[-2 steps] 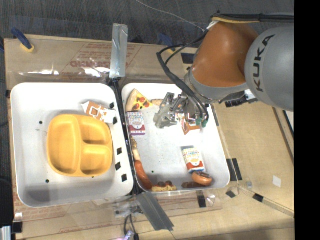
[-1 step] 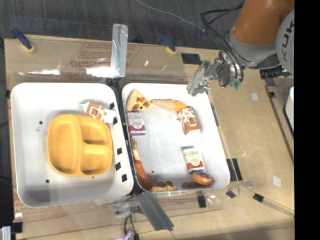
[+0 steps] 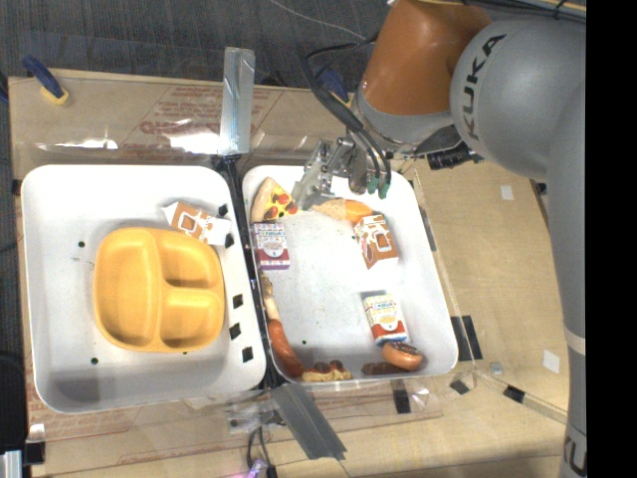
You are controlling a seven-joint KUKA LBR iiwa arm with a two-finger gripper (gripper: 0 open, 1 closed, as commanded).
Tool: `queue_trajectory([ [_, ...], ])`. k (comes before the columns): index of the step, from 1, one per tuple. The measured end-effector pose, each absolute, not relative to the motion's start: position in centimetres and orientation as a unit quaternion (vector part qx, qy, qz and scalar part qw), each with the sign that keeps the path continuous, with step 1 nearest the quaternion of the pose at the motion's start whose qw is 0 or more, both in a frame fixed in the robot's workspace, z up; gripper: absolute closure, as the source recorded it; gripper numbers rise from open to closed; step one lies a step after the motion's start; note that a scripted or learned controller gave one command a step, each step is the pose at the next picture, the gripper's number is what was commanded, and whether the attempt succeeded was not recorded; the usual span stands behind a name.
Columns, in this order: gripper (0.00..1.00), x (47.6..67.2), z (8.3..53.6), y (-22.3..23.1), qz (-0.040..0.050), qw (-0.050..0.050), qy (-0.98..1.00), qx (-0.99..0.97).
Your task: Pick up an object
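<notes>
Gripper (image 3: 317, 179) is seen low over the far end of the right bin (image 3: 436, 277), fingers slightly parted and nothing visible between them. Just beside the fingertips, toward the left bin, a pizza slice (image 3: 271, 201) is leaned against the bin wall. Right under the wrist an orange-and-white piece (image 3: 343, 209) is partly covered, its kind hard to make out. Nearer the camera from the hand, three small cartons are counted in this bin: a maroon one (image 3: 271, 246), a brown one (image 3: 377, 240) and a yellow one (image 3: 383, 317). Along the near wall, well apart from the hand, a hot dog (image 3: 283, 349), a doughnut (image 3: 403, 355) and some dark bits (image 3: 326, 371) are lined up. Across the divider, the left bin (image 3: 50, 267) is occupied by one yellow sectioned plate (image 3: 159, 290), with a fourth carton (image 3: 197, 223) half tucked behind it
</notes>
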State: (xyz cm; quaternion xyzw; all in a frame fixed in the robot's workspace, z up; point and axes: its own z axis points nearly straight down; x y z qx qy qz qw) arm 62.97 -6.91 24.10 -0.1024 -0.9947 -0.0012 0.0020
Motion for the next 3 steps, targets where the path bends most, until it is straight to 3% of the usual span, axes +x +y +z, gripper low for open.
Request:
queue_trajectory([
  [1, 1.0, 63.3, 29.0, -5.2, 0.0003, -0.002, -0.982, -0.19],
  [2, 1.0, 63.4, 30.0, -5.2, 0.0007, -0.004, -0.982, -0.187],
  [3, 1.0, 64.7, 32.4, -10.3, 0.0008, -0.002, -0.988, -0.156],
])
